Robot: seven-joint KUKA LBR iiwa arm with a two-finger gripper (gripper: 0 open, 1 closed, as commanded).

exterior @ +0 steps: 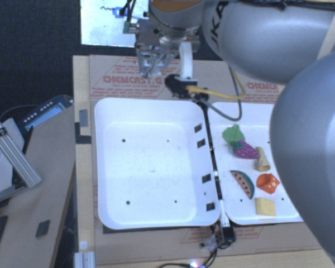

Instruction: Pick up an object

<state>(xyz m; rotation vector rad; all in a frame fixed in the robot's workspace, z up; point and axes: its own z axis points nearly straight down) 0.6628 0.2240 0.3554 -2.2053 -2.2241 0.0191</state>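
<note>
Currently gripper (152,66) beyond left bin (109,149) far rim (finger state unclear); toy grapes (245,149) in right bin (279,216), well apart.

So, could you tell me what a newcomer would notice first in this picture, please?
The big grey arm dominates, sweeping in from the right across the top, its pincer hanging above the cardboard behind the left bin. Next comes the colour in the right bin: purple grapes with a green leaf, a watermelon slice, an orange piece and two pale yellow pieces nearby.
</note>
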